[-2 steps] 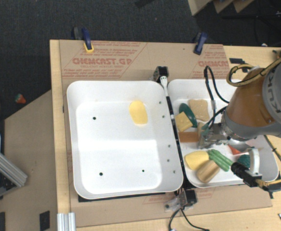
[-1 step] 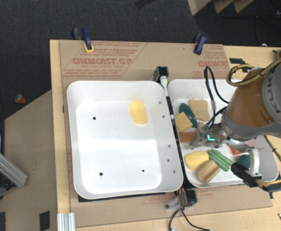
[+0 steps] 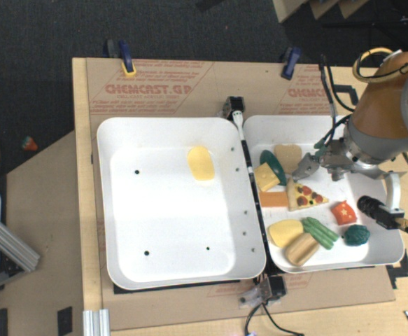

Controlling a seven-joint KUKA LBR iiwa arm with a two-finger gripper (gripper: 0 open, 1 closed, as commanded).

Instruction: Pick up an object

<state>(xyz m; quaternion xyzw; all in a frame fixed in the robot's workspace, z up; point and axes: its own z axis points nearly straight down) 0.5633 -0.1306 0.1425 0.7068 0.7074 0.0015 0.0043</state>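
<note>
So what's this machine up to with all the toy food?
A robot arm reaches in over the right bin, its claw hanging just above a heap of toy food, near the pizza slice. Nothing looks lifted yet. The left bin holds one yellow piece.

Brown board (image 3: 190,82) under bins; blue clamps (image 3: 126,54) at far edge; dark carpet (image 3: 36,19).

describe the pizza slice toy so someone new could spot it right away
Start at the right-hand bin, the one crowded with toy food. Near its middle, just below the gripper, lies the pizza slice. It is the only wedge shape there, pale yellow with red dots, set beside an orange block.
</note>
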